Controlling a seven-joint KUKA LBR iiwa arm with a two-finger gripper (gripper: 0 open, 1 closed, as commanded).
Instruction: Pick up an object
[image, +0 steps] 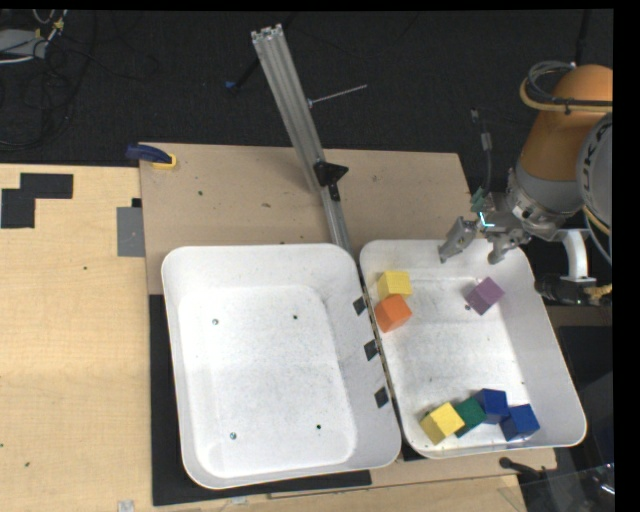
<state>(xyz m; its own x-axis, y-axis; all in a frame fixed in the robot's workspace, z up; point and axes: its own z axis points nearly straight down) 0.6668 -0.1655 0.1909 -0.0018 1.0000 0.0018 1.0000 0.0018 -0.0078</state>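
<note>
**Camera view: my fingers spread above the right bin**

Camera view looked down at a slant on the wooden bench (250, 195), the largest thing before me, with black shapes marked on its left part. On it sat two shallow white bins side by side. The left bin (190, 420) was the wider one. The right bin (555, 385) held all the blocks.

My arm (560, 130), with its orange band, came in from the right, over the far right corner of that bin. A slanted metal rail (295, 115) ran from the top of the picture down to the gap between the bins.

My gripper (482, 245) hung above the far edge of the right bin, with my two fingers apart and nothing between them.

A purple block (486, 295) lay just below and beside my fingertips, not touching them. A yellow block (394, 284) and an orange block (392, 313) sat touching each other by the bin's left wall. At the near end lay a cluster: another yellow block (441, 422), a green block (470, 414) and two blue blocks (508, 413), packed close together.
</note>
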